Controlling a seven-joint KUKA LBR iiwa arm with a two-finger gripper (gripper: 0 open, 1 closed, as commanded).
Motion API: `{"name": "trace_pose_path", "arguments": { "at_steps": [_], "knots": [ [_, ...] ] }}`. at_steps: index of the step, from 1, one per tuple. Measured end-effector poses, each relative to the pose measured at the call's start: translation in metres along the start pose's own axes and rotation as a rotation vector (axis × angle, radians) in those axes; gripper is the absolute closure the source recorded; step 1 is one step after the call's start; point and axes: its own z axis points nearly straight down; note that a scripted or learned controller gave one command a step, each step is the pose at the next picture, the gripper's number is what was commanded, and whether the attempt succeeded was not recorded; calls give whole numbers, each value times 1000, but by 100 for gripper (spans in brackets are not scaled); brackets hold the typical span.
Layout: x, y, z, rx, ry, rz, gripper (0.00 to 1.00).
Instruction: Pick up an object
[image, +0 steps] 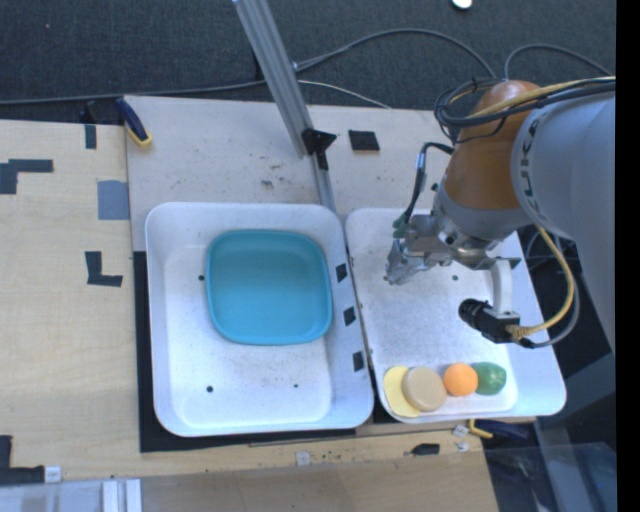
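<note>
While the fingers (398, 272), their spread unreadable, hang mid-bin, the orange ball (460, 380) lies well apart.

One fixed camera sits above the worktop (60, 300), looking down at a slant on both white bins (170, 400) — far enough to frame them whole — with the arm (540, 150) entering from the right.

I see a pale wooden bench (60, 300) with grey tape marks (112, 199), dark carpet (150, 45) beyond its far edge.
</note>
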Motion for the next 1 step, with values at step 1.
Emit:
{"name": "trace_pose_path", "arguments": {
  "at_steps": [1],
  "knots": [
    [46,19,4,0,0,0,100]
  ]
}}
